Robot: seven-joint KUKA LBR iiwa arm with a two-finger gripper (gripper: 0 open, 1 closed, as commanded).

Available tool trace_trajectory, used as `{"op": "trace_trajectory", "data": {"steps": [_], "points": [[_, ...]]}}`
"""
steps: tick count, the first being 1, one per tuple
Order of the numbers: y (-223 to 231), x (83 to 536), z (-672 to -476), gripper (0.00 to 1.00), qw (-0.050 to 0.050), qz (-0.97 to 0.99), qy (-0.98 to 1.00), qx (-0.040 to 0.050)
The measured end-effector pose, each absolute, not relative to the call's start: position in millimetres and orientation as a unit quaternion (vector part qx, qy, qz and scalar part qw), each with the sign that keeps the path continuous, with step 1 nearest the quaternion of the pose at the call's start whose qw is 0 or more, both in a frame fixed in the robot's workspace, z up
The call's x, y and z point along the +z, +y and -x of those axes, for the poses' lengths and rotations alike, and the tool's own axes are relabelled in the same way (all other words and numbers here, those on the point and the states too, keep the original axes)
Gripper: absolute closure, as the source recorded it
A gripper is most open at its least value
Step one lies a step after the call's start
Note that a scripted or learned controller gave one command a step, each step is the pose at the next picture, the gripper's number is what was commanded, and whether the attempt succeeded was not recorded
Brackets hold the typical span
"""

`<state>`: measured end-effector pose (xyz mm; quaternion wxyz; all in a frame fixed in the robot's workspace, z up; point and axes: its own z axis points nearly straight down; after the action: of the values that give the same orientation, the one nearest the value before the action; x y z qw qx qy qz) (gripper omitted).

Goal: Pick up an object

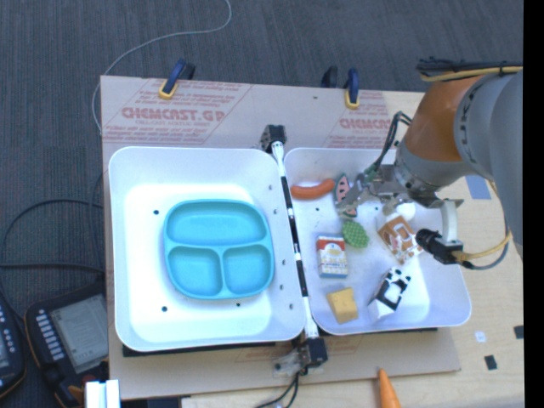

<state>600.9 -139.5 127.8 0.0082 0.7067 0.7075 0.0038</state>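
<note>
The right bin (442, 313) holds several small things. An orange sausage (312, 189) lies at its far left, with a small red and green slice (342, 182) beside it. Below these are a green lumpy piece (355, 235), a red and white carton (332, 256), a yellow block (342, 304), a black and white piece (391, 291) and an orange and white piece (398, 235). My gripper (350, 197) hangs low over the bin's upper middle, just right of the sausage and close to the slice. I cannot see anything held in it.
The left bin (136, 194) holds a blue three-part tray (219, 247). A black and white divider rail (289, 219) runs between the bins. The arm (442, 143) covers the right bin's far right corner. Clamps (174, 76) hold the board's back edge.
</note>
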Motion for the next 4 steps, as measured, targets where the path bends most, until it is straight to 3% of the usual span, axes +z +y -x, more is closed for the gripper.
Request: {"op": "trace_trajectory", "data": {"steps": [1, 2, 3, 4], "points": [[-131.9, 88.8, -554.2, 0.0, 0.006, -0.707, 0.707, 0.0032], [-131.8, 98.8, -554.2, 1.0, 0.005, -0.707, 0.707, 0.0032], [-82.3, 184.4, -503.9, 1.0, 0.0, -0.707, 0.707, -0.0001], [-82.3, 193.7, -504.2, 1.0, 0.0, -0.707, 0.708, -0.0004]]}}
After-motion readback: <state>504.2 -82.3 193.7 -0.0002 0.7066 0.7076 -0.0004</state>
